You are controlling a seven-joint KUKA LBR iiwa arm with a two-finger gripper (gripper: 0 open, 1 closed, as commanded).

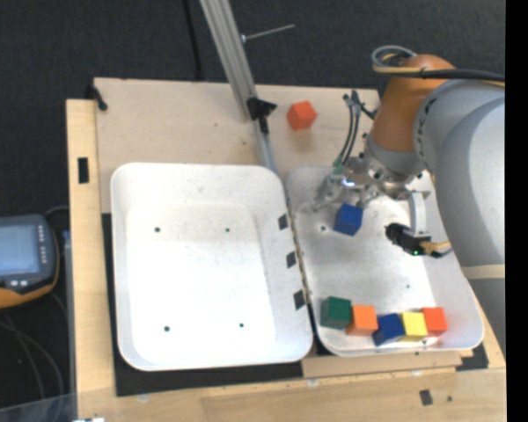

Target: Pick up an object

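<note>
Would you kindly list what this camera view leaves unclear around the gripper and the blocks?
- Gripper: fingers blurred, too small; grip on the blue block unclear.
- Arm: cut off at the right.
- Block row: touching or apart, unclear.
- Handheld screen: cut by the left edge.

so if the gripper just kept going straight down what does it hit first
Most likely the blue cube, which sits right under the gripper in the right bin. Depth is hard to judge from this slanted view, so it may already be touching the cube.
</note>
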